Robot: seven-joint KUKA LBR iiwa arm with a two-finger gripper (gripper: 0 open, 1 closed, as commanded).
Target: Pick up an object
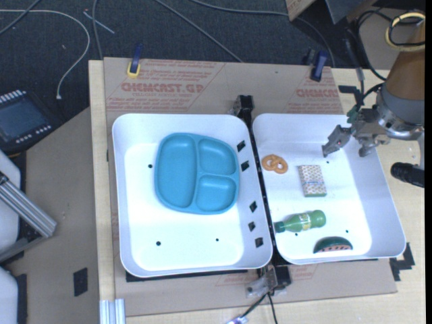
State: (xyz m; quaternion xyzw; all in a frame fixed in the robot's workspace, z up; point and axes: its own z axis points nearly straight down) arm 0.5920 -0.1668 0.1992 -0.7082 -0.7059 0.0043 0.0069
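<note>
Approach step: the gripper hangs open and empty. Next move, likely: descend onto the patterned packet below-left (pretzel lies farther left).

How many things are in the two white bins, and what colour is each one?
Blue: 1, the divided plate
Green: 1, the bottle
Orange-brown: 1, the pretzel
Pale patterned: 1, the small box
Red and green: 1, the watermelon slice
Total: 5
</note>
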